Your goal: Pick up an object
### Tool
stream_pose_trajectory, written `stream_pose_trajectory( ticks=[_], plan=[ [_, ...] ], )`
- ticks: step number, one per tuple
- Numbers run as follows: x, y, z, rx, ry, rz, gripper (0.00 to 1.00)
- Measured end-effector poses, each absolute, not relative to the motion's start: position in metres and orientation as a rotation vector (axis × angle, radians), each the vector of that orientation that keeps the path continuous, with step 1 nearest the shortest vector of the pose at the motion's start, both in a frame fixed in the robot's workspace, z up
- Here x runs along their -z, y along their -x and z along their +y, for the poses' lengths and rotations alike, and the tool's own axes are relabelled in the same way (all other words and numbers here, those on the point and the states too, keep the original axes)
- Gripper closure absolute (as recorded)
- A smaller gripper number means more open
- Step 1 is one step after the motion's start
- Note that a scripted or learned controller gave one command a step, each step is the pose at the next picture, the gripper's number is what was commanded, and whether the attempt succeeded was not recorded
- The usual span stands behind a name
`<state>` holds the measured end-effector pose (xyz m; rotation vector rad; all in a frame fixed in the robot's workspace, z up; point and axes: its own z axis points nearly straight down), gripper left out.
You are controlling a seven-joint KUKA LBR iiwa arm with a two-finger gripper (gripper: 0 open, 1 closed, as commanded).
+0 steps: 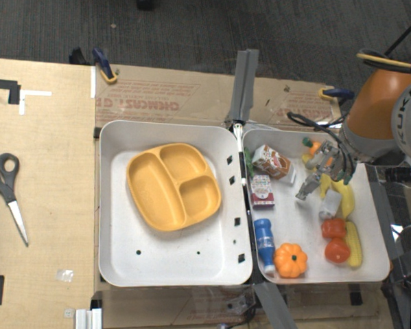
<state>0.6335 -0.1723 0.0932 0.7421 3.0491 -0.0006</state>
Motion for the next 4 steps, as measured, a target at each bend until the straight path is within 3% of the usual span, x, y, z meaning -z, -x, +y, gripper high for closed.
stream_pose_trajectory(
  ticks=[1, 2, 3, 4],
  plan=[
    [-0.096, -0.649, -0.175, -0.019, -1.035, 3.008, 0.00],
    [-0.093, -0.575, -0.213, -0.006, -1.027, 2.967, 0.00],
    [-0.104, -0.576, -0.214, -0.001, -1.022, 2.962, 1.00],
    [-0.227, -0.578, -0.155, 0.000, -1.138, 2.924, 1.00]
  ],
)
